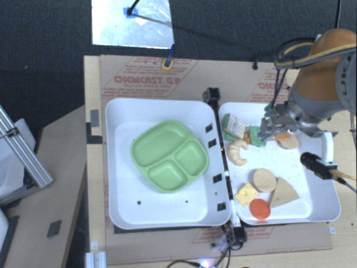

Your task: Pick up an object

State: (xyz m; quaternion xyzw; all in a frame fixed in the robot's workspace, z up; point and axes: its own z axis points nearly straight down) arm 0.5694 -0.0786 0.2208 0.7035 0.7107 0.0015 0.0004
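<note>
My gripper (269, 129) is low over the back of the right bin (329, 205). It hangs just right of a green toy (255, 134) and just left of a tan bread roll (288, 141). A croissant (238, 152) lies in front of the green toy, and a speckled packet (235, 127) sits behind it. Nearer the front lie a round beige disc (264, 180), a tan wedge (284, 193), a yellow cheese piece (246, 194) and a red round piece (260, 208). I see nothing held in the gripper.
The left bin (120, 149) holds a green divided plate (169, 155). A black divider with clips (218, 149) runs between the bins. A black cylindrical part (315, 165) with a cable juts over the right bin's right side. The arm's orange band (329, 54) looms at the back right.
</note>
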